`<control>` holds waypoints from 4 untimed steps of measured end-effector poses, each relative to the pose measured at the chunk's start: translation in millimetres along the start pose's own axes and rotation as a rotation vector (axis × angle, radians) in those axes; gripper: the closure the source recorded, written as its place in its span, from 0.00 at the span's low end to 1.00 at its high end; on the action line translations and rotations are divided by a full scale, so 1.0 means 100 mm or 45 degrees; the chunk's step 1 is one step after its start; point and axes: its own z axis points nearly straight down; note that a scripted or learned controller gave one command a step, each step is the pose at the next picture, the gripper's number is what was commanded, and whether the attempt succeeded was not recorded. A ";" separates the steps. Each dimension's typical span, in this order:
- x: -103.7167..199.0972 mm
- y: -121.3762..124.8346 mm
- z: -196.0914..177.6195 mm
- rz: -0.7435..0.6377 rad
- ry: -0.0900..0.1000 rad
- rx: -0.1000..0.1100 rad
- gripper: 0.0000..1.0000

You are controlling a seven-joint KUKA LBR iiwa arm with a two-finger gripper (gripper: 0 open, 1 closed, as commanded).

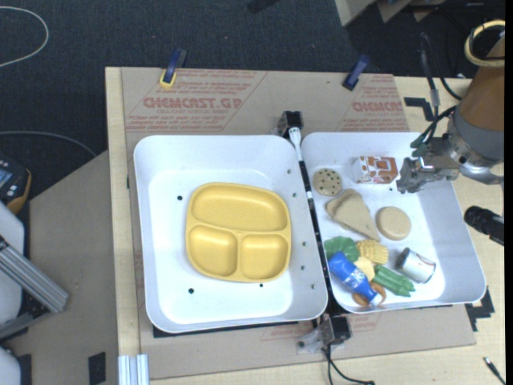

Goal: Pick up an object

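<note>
The right bin (457, 215) holds several small toy foods: a brown cookie (326, 181), a red and white carton (375, 168), a tan wedge (351, 212), a round tan bun (393, 223), a corn piece (371, 253), a blue bottle (351, 276), green pieces (394, 280) and a grey can (416, 264). My gripper (410, 176) hangs over the upper right part of that bin, just right of the carton and above the bun. Nothing shows between its tips.
The left bin (156, 215) holds a yellow divided plate (238, 231). Both bins rest on a cardboard-covered bench (240, 95) with blue clips at the back edge. The arm's grey and orange body (485, 111) enters from the right. A black part (486, 220) juts in at the right.
</note>
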 end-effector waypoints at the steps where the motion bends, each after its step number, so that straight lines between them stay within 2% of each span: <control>1: 0.53 -0.13 -0.10 -0.006 0.006 0.010 1.00; 2: 1.08 -0.17 -0.02 -0.004 0.005 0.012 1.00; 3: 1.61 -0.47 -0.03 -0.006 0.007 0.014 1.00; 4: 1.77 -0.35 0.02 -0.003 0.003 0.006 1.00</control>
